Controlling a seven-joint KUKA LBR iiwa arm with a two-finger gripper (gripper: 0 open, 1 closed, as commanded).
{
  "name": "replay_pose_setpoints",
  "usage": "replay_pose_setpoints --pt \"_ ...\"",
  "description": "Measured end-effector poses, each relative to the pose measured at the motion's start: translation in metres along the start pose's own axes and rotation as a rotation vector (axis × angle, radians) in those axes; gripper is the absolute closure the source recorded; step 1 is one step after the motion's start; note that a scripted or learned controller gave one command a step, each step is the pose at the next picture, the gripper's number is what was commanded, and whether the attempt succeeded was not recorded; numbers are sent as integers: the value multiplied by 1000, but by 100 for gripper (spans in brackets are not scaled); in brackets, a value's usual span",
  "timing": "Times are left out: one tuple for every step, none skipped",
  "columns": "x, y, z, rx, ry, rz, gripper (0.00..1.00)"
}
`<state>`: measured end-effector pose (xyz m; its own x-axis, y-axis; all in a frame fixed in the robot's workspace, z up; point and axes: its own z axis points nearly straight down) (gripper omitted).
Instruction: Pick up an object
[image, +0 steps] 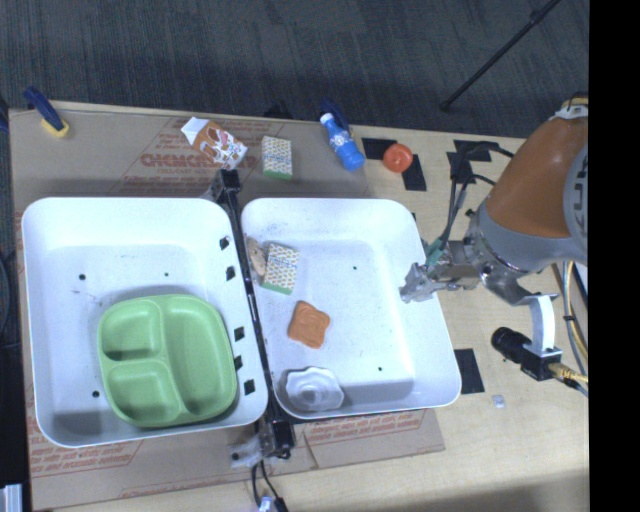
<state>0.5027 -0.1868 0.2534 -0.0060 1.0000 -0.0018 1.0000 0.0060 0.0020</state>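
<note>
In the right bin (400, 225) lie an orange waffle-textured piece (309, 325), a green-patterned packet (281, 268) against the left wall with a tan item (257, 260) beside it, and a pale crumpled cup (312, 389) at the front. My gripper (418, 285) hangs over the right rim of that bin, well to the right of the orange piece. Nothing shows between its tips.
The left bin (60, 230) holds a green divided plate (165, 358). On the bench behind the bins lie a snack bag (213, 143), a small patterned box (277, 157), a blue bottle (343, 143) and an orange ball (398, 156). A blue-and-yellow clip (45, 110) sits at the far left.
</note>
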Motion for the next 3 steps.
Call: replay_pose_setpoints --pt "-21 -26 26 4 1 0 100" --pt "-24 -3 27 3 2 0 100" --pt "-24 -26 7 4 3 1 100"
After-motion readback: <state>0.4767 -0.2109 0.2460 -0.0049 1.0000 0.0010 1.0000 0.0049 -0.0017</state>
